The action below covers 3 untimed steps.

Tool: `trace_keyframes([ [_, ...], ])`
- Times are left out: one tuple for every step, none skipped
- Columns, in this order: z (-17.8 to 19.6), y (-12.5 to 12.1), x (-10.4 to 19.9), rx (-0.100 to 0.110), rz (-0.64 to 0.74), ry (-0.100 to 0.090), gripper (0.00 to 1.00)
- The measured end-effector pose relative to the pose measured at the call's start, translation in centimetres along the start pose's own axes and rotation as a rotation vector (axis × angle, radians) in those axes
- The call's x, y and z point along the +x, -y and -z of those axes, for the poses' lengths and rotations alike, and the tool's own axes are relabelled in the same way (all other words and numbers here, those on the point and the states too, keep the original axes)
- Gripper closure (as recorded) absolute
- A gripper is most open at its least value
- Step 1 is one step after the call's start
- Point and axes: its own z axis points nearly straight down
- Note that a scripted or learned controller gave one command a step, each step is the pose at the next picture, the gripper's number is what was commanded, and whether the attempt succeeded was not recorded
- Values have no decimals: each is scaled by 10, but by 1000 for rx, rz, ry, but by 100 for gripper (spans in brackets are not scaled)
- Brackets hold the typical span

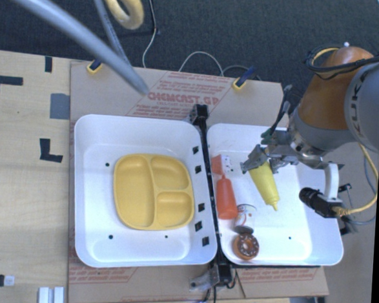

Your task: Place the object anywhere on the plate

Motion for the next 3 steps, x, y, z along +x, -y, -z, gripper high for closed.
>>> trace_keyframes([
  [-8, 2, 55, 2, 1, 0, 100],
  [-11, 4, 104, 2, 0, 0, 100],
  [-7, 0, 149, 1, -1, 1, 100],
])
